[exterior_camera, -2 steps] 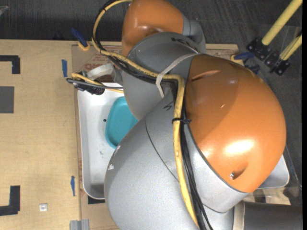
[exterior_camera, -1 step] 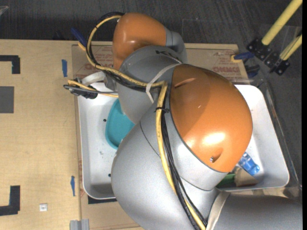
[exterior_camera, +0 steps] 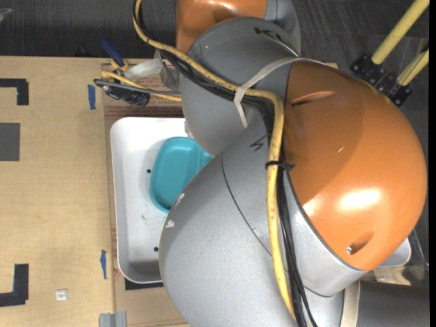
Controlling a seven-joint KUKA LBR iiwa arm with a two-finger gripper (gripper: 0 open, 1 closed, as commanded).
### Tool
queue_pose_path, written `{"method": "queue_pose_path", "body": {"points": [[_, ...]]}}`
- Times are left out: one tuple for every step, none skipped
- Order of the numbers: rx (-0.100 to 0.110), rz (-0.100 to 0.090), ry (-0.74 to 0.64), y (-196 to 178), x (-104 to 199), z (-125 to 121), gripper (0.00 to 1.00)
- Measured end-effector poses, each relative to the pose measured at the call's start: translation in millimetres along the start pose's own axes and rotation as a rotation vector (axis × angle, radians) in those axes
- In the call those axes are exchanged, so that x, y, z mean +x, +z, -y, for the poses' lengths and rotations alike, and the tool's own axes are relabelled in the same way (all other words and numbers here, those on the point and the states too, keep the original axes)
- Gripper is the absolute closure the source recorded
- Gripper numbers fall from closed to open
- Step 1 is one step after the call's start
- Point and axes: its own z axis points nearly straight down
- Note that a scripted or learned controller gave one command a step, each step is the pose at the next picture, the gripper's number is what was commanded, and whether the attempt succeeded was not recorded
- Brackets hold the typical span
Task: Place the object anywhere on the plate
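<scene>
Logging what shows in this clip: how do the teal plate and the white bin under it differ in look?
The teal plate is blue-green with a rounded outline; the white bin is white with squarer corners. The plate is the smaller and lies inside the bin. The grey arm covers the right part of both.

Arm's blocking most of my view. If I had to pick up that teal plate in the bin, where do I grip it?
Probably the plate's exposed left rim, from above: it lies flat in the white bin, and the arm hides its right side.
</scene>
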Motion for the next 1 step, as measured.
{"method": "queue_pose_path", "body": {"points": [[-0.002,0.01,0.002,-2.9,-1.2,-1.0,1.0]]}}
